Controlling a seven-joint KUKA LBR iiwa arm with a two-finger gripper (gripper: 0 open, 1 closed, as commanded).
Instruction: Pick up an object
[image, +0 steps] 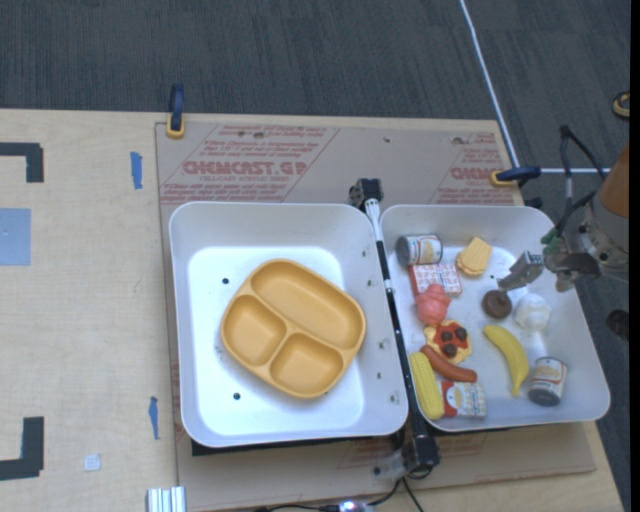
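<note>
Two white bins are seen side by side; the left bin (190, 300) carries a yellow divided plate (292, 328), the right bin (590, 385) a scatter of toy food. No object is lifted yet, so the whole pick remains to be done. The gripper (545, 268) hovers at the right bin's 3 o'clock rim, fingers apart and holding nothing. Nearest candidates are a white lump (532, 313), a brown doughnut (496, 303) and a banana (508, 356). Open floor is found around the white lump; the 9 o'clock side is crowded.
</note>
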